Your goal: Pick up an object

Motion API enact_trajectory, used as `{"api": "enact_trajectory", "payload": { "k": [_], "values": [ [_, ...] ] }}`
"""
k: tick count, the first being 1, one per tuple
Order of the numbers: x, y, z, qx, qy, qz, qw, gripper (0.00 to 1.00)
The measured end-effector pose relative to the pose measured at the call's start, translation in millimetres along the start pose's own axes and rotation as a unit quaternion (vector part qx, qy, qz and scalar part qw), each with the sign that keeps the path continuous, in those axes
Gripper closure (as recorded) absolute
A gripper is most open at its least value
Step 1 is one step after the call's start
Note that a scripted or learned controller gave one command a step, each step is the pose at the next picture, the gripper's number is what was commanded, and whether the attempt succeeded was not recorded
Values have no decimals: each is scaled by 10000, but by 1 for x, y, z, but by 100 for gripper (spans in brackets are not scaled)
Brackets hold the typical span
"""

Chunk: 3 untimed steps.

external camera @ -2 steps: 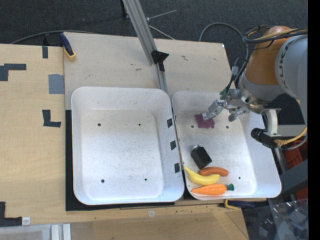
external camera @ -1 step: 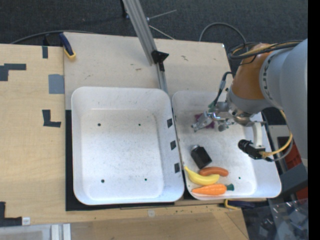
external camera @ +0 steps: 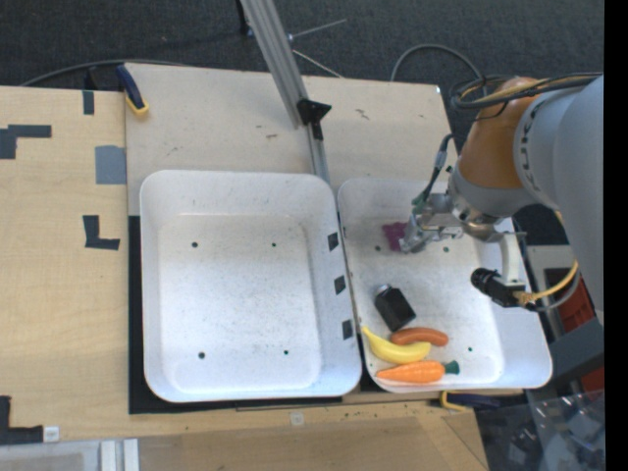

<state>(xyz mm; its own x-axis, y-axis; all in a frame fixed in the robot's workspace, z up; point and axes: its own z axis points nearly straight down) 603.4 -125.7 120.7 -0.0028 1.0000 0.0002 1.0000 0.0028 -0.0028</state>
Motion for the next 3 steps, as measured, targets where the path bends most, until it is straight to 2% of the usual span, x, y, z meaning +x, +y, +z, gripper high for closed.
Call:
{"api": "enact_trajectory", "payload": {
  "k": [3],
  "values": [
    [0, -3, -122, -29, -3, 6, 10000, 100]
  ]
}}
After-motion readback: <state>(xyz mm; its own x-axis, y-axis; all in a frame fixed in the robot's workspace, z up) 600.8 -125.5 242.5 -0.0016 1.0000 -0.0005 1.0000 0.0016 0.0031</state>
